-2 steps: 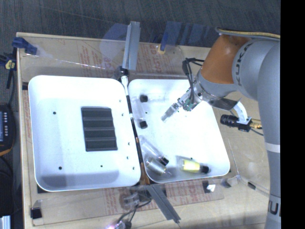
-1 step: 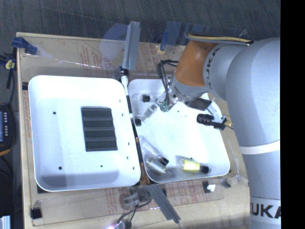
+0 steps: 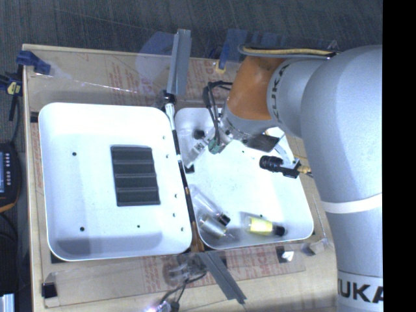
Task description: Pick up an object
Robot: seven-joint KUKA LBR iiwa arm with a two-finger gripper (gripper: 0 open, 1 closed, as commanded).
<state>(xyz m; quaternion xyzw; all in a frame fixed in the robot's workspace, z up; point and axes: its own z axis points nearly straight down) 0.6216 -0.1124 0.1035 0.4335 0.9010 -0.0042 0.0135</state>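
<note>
My gripper [image 3: 205, 146] reaches down into the upper left corner of the right bin [image 3: 296, 200], close to its left wall. A small greenish bit shows at its tip, too small to identify. Near the front of that bin lie a clear plastic item with a black end [image 3: 212, 218] and a yellow tube with a black cap [image 3: 264, 226], both well apart from the gripper. A black ribbed rectangular block [image 3: 135, 175] lies flat in the middle of the left bin [image 3: 65, 129].
The grey arm with its orange band [image 3: 250, 93] covers the right bin's upper right part. A small dark piece [image 3: 189, 168] sits by the wall between the bins. A metal bar [image 3: 178, 60] stands behind the bins.
</note>
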